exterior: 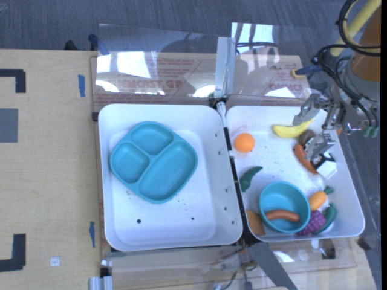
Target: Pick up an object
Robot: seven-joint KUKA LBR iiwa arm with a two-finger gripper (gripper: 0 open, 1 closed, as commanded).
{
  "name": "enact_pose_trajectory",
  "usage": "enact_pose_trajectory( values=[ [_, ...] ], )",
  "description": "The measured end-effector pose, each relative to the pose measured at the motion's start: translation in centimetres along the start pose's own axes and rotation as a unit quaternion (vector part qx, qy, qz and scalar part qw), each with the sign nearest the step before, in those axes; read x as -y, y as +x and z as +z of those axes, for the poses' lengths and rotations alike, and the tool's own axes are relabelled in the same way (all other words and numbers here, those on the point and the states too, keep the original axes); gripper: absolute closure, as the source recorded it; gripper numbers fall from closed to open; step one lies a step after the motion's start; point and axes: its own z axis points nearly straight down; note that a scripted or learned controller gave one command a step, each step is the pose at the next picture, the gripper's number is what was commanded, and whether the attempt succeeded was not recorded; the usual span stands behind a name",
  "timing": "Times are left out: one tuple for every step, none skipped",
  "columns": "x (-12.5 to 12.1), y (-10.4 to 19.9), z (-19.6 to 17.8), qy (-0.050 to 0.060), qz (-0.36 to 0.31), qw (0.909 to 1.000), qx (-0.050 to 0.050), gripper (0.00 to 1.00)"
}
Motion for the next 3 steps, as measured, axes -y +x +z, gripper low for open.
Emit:
enact_pose_trajectory(
  values=[
    [3.6,0.2,12.8,-0.001,0.073,0.9973,-0.007,0.0],
    [3.0,-3.1,18.6,0.0,0.1,0.995,0.003,0.0],
    [2.9,-3.5,17.2,0.001,0.099,0.9951,0.009,1.0]
  ],
)
